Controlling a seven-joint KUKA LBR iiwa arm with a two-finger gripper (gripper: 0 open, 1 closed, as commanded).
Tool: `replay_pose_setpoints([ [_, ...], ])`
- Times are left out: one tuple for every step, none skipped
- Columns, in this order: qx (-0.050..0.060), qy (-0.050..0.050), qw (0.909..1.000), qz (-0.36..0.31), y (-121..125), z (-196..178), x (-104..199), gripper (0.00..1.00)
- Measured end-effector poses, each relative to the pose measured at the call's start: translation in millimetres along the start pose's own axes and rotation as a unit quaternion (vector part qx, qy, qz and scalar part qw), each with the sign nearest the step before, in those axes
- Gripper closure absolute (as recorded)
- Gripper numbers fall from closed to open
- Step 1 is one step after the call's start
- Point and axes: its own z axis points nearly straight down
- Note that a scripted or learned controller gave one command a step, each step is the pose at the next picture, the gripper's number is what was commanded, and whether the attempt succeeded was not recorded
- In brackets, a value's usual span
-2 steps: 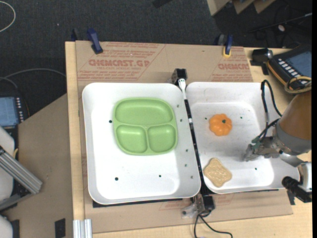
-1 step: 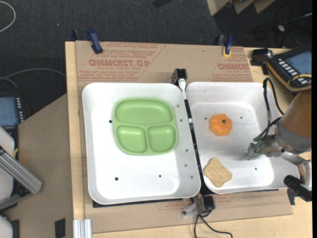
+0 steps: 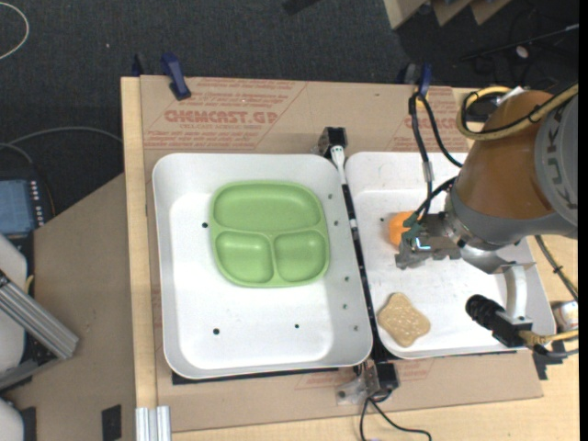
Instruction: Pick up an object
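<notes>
Tabletop [image 3: 230, 108]: a brown board with red printed letters, carrying two white bins side by side.
Left bin [image 3: 175, 274]: it holds a green plate [image 3: 268, 232] with three compartments, one wide and two smaller. The plate lies flat in the upper half of the bin.
Right bin [image 3: 377, 177]: it holds two small things and the arm reaches over it.
Arm [image 3: 505, 182]: grey with an orange band, entering from the right and covering much of the right bin.
Hand [image 3: 415, 246]: it is over the left-middle part of the right bin. Whether it is open or closed I cannot tell, and nothing is seen held in it.
Orange object [image 3: 398, 227]: small and rounded, just beside the hand on its left side and partly hidden by it. If they touch is not clear.
Tan piece [image 3: 403, 320]: flat, like a biscuit with a wavy edge. It lies in the lower left corner of the right bin, apart from the hand.
</notes>
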Motion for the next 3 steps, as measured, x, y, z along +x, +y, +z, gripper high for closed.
replay_pose_setpoints([
  [-0.002,-0.002,1.0000,0.005,-13,-122,24,1.00],
  [-0.002,0.001,1.0000,0.000,-10,-221,149,1.00],
  [0.003,-0.003,1.0000,0.007,-11,-225,141,1.00],
])
